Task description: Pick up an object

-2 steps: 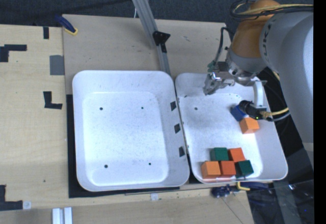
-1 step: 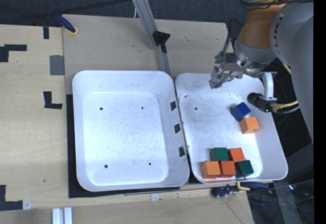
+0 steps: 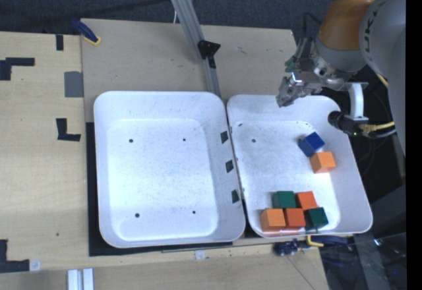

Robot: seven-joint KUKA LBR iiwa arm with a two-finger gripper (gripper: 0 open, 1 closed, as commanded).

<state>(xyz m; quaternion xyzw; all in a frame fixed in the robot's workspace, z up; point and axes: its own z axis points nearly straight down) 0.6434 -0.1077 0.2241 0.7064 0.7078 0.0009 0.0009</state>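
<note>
Two white bins (image 3: 105,117) seen as smooth speckled plastic, tabletop (image 3: 39,170) noted as matt pale wood, slanted pole (image 3: 188,12) recorded as dull grey metal, orange band (image 3: 349,15) observed glossy

Arm (image 3: 369,12) cropped at right edge

Tan wooden counter (image 3: 145,58), two shallow white bins side by side on it, left bin (image 3: 105,111), right bin (image 3: 250,107), black mat (image 3: 89,190) under the left bin
</note>
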